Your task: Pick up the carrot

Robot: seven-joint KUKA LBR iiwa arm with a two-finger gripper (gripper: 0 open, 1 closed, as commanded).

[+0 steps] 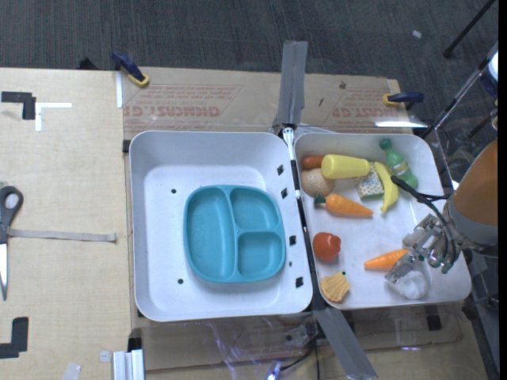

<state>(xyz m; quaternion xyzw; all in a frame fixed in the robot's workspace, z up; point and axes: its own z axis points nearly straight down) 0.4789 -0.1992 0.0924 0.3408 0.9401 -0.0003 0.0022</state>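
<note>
Gripper sits low in the right bin, near its front right corner, metal fingers pointing left. Can't tell from this angle whether they're spread or pressed together. Fingertips are just beside the thick end of a small orange carrot, possibly touching it; nothing is visibly between them.

Left to right across the tabletop:
- scissors at the far left edge, strip of grey tape just right of them
- left white bin holds a teal three-compartment plastic plate, centred
- right bin, along its left wall: red-orange sausage-shaped piece at the back, tan round potato-like item in front of it, red tomato further forward, ridged yellow-orange chip-like piece near the front left corner
- second orange carrot with a green stub, mid-bin, just right of the tan item
- yellow squash-shaped toy at the back, small speckled block beside it, yellow banana touching that block
- green bottle near the back right corner
- clear crumpled plastic under the gripper, at the front edge

Orange band of the arm shows at the right edge.
</note>
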